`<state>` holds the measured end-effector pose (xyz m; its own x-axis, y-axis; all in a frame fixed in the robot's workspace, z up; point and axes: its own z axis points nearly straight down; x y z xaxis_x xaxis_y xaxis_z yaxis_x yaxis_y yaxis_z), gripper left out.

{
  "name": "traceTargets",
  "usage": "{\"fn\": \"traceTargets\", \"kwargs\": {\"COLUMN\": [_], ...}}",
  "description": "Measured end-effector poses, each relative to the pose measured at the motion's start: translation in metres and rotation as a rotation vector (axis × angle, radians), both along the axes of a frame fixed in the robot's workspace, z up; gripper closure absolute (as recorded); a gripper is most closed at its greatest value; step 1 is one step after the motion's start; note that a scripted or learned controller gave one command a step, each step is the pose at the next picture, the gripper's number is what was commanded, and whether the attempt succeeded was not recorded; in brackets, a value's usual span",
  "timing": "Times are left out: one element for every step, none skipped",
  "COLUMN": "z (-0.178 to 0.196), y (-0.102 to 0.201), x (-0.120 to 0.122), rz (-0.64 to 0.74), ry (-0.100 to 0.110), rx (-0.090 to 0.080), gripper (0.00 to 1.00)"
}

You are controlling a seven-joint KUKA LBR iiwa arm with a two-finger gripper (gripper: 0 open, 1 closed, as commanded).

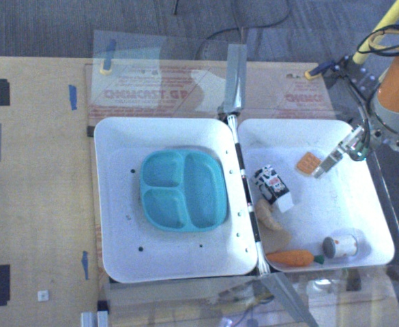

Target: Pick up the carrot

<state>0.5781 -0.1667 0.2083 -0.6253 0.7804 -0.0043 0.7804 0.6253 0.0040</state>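
Pincer (322, 169) at right bin's upper right, just beside orange cracker (309, 163); finger state: cannot tell. Carrot (291, 257) flat along right bin's (376, 213) front wall, well apart from pincer. Can (341, 245) near its tip, pale piece (268, 216) behind; likely tight against wall, open room above.

Arm (397, 90) comes in from the right edge — orange band above the wrist, grey wrist angled down and to the left. Gripper (320, 171) at the end of it, slanted the same way, nothing seen between the fingers.
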Motion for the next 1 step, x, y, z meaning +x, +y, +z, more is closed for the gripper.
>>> {"fn": "traceTargets", "kwargs": {"z": [-0.0860], "y": [0.0487], "x": [-0.0601], "rz": [0.091], "ry": [0.004], "rx": [0.001], "gripper": [0.00]}}
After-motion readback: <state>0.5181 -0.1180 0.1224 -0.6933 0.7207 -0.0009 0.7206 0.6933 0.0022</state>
